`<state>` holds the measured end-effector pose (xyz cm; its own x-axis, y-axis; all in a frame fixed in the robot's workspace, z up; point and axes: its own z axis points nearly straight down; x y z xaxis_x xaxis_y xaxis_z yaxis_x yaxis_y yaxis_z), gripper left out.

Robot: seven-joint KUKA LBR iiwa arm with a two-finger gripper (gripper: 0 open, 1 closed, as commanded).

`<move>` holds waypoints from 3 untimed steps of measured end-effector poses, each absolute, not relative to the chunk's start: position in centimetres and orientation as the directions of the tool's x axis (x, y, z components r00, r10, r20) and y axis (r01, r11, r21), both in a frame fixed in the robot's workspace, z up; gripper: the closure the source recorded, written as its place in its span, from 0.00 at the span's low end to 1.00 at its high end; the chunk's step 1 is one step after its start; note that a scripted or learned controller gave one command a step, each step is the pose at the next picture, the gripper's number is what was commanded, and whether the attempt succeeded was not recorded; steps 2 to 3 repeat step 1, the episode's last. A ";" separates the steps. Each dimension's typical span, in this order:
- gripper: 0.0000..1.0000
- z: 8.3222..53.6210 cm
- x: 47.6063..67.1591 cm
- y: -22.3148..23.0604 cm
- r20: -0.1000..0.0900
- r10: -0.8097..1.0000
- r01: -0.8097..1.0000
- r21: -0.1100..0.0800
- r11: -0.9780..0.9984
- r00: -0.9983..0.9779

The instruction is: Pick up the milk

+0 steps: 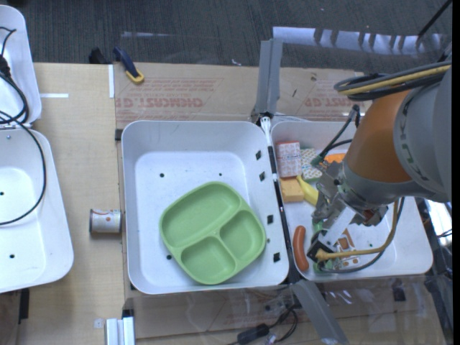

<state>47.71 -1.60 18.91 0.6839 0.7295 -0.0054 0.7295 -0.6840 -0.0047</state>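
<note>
- Milk point(289, 158), as we judged it, was the small white carton with red print, and it sat in the far left corner of the right bin point(413, 268), close to the wall that bin shares with the left bin point(136, 192).
- On its near side a yellow block point(291, 190) lay just beside it, and a sausage point(300, 246) lay nearer to us along the same wall.
- We saw the gripper point(327, 225) low over the near part of the right bin, close to the sausage and apart from the milk.
- We could not tell whether the gripper was open or closed, because the wrist and its fittings covered it from above. We saw nothing held in it.
- The left bin held a green divided plate point(212, 232), which had no part in the task.
- In our judgement the pick was not yet done, since the milk rested in the bin untouched.
- What was left, as we read it, was nearly everything: carrying the gripper back to the far corner, setting it around the milk clear of the yellow block, closing on it, and lifting it out.
</note>
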 end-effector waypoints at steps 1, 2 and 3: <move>1.00 18.9 47.7 6.5 -0.007 0.274 0.274 0.001 -0.962 0.962; 1.00 18.9 47.7 6.5 -0.007 0.274 0.274 0.001 -0.962 0.962; 1.00 18.9 47.7 6.5 -0.007 0.274 0.274 0.001 -0.962 0.962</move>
